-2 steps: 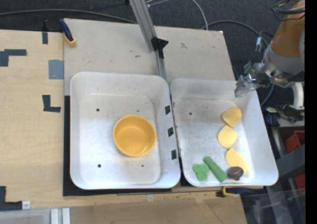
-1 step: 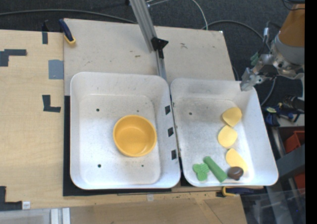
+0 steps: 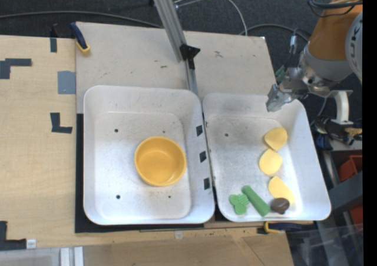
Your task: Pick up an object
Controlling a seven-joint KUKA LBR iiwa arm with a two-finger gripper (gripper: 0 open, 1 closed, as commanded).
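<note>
My gripper [image 3: 275, 102] hangs over the far right corner of the right bin [image 3: 235, 159], above and a little behind the objects, with nothing visible between its fingers. Below it along the bin's right side lie three yellow chip-like pieces [image 3: 275, 139], [image 3: 270, 162], [image 3: 279, 189]. At the near edge a green stick [image 3: 255, 199] lies beside a small green leafy piece [image 3: 238, 203] and a dark brown lump [image 3: 280, 205]. A yellow bowl [image 3: 159, 160] stands upright in the left bin [image 3: 106, 112].
A slanted metal pole [image 3: 171, 17] crosses the back of the bench down to the divide between the bins. A cable loops behind the right bin. A blue and yellow clamp [image 3: 80, 38] sits at the back left.
</note>
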